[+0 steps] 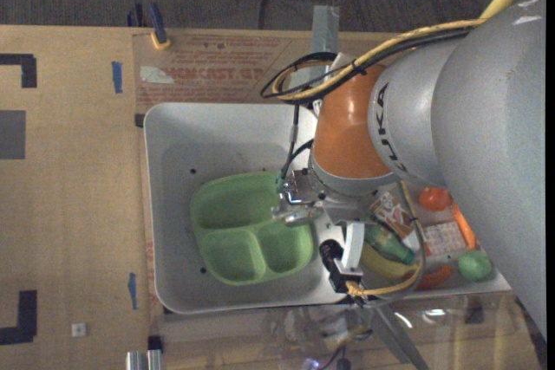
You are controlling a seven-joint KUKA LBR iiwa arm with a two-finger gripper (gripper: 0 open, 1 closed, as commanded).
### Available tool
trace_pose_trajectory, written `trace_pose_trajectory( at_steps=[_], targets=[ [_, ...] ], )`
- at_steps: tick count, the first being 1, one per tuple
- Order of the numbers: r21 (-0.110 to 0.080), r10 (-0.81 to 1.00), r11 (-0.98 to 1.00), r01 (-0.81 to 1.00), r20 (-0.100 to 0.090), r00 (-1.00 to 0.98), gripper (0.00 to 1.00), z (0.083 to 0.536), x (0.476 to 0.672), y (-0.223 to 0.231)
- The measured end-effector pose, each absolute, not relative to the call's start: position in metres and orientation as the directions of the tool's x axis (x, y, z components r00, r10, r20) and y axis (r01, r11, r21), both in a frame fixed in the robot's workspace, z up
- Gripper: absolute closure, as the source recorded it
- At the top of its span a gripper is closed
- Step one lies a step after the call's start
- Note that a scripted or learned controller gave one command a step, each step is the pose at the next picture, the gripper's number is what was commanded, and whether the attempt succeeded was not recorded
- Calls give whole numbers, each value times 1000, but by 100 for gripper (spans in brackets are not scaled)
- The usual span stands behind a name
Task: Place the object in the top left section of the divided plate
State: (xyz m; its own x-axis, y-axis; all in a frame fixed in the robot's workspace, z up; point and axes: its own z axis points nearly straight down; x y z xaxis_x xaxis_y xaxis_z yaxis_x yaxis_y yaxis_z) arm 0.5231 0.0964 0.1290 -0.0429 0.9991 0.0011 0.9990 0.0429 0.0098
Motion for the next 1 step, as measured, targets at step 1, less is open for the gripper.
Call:
trace_pose_trajectory(
  at_steps=[1],
  targets=[
    [0, 992, 125, 992, 0, -125, 100, 178, 529, 98]
  ],
)
